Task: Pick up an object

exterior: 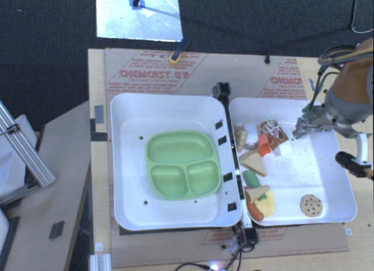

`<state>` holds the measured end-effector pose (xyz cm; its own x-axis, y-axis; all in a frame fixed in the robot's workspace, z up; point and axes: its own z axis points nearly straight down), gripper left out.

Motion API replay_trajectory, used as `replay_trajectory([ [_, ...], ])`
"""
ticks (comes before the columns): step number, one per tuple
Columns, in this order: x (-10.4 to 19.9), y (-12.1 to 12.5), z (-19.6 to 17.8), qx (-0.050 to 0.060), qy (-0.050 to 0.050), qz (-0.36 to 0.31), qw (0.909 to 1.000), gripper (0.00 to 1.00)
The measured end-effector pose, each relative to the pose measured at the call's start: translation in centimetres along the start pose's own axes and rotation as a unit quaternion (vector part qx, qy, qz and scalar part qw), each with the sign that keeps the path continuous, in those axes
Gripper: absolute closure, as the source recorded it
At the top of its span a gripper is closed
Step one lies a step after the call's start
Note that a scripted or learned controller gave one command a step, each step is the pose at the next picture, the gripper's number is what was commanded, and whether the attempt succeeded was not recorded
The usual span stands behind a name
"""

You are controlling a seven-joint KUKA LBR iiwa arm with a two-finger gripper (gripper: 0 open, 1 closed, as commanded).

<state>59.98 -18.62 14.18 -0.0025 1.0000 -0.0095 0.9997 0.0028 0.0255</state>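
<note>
The right bin (339, 164) holds a cluster of toy foods along its left side. Among them are a red-and-white patterned piece (272, 129), an orange block (264, 145), a tan bread slice (253, 163), a green piece (251, 178) and a yellow-orange piece (262, 201). A chocolate-chip cookie (311, 205) lies alone near the front right. My gripper (300, 127) hangs over the bin's far right part, just right of the patterned piece and apart from it. Nothing shows between its tips.
The left bin (125, 147) carries a green divided plate (181, 164). A black clip strip (229, 147) runs along the seam between the bins. The grey arm with its orange band (353, 86) comes in over the right bin's far right corner.
</note>
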Motion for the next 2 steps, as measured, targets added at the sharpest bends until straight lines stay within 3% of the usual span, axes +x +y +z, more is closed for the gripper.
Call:
replay_trajectory([
  [1, -0.1, 0.0, -6.4, 0.009, 0.004, -0.001, 1.0000, 1.00],
  [2, -0.1, 0.2, -8.4, 0.010, 0.004, -0.002, 0.9999, 1.00],
])
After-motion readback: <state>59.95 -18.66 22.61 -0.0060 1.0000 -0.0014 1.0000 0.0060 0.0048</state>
